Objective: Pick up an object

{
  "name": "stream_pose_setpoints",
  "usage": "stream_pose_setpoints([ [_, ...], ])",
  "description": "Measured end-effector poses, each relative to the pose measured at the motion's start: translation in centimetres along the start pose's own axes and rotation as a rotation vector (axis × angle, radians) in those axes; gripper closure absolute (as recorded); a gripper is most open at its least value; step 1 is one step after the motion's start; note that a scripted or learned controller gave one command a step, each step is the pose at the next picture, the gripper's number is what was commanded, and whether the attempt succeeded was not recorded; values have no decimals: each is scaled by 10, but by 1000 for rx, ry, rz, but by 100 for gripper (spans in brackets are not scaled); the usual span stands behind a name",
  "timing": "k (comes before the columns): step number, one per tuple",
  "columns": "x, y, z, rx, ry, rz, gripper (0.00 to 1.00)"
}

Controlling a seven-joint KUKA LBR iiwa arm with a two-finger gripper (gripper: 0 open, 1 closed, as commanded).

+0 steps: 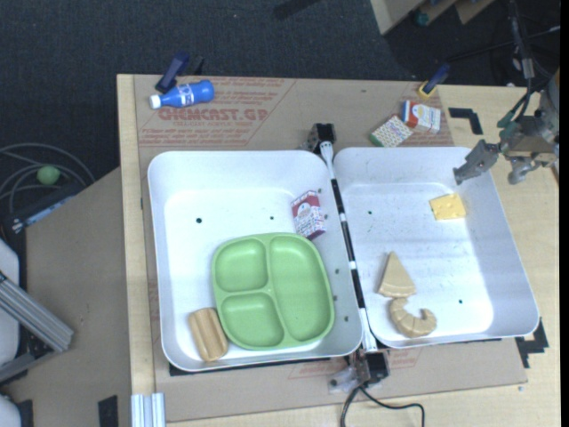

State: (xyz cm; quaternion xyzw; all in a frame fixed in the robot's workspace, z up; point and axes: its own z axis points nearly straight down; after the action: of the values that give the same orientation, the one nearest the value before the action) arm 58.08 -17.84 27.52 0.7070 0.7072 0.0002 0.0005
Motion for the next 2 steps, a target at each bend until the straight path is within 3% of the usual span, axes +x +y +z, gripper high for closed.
stream_pose_setpoints([
  [1, -46, 28, 108, 5, 1, 1, 0],
  [2, -19, 37, 192, 4, 2, 0, 0],
])
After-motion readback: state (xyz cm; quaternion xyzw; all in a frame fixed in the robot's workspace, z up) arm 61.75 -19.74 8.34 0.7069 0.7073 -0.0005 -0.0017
